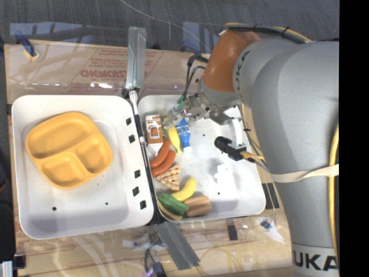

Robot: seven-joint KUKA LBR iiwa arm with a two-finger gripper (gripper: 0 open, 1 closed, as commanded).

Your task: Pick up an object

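My gripper (180, 120) reaches down into the back left part of the right bin (242, 198), under the orange band of the arm. Its tip hangs over a blue item (184, 136) and a small yellow item (173, 138). Just left of it lies a brown and white packet (153, 128). Toward the front along the bin's left side lie a red sausage (163, 157), a waffle-like wedge (169, 178), a banana (184, 189), a green vegetable (172, 203) and a brown hot dog bun (198, 205). I see nothing held between the fingers.
The left bin (34, 212) holds a yellow divided plate (68, 148). A black part (229, 148) of the arm hangs over the right bin's middle. The big grey arm body covers the view's right side. A metal divider (136, 56) stands between the bins at the back.
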